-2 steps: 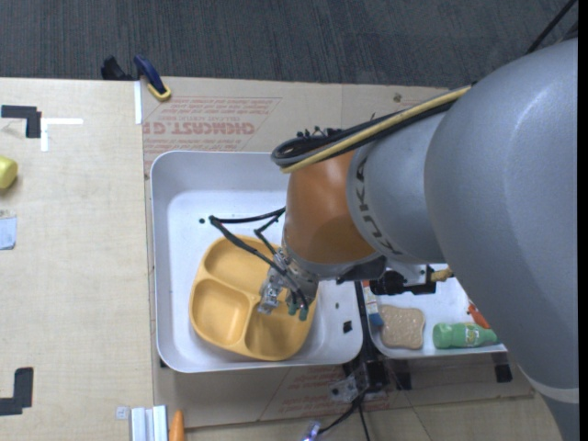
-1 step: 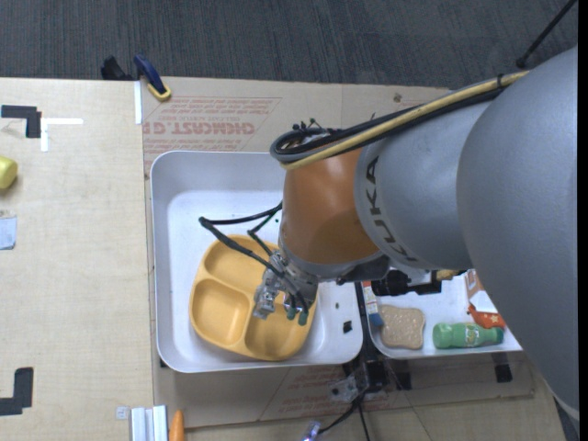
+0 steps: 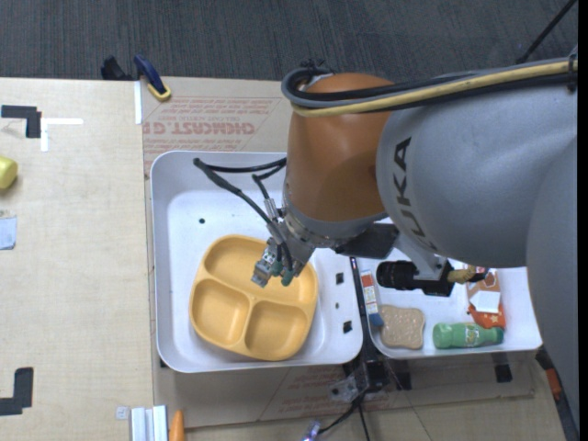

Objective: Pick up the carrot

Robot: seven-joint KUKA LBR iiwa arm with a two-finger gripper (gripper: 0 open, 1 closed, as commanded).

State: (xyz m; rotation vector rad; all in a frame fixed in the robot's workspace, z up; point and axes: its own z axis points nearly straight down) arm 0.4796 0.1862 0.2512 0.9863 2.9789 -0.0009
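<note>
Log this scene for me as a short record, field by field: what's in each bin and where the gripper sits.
left bin: holds a yellow divided plate with three compartments
gripper: above the plate's upper right part
right bin: bread slice; green bottle lying on its side; orange and white packet
bench left of the bins: small yellow object at the view's left edge

The carrot (image 3: pixel 484 303) (identity unsure, partly hidden under the arm) shows as an orange-and-white piece lying well to the right of the claw (image 3: pixel 276 272), slightly lower.
</note>
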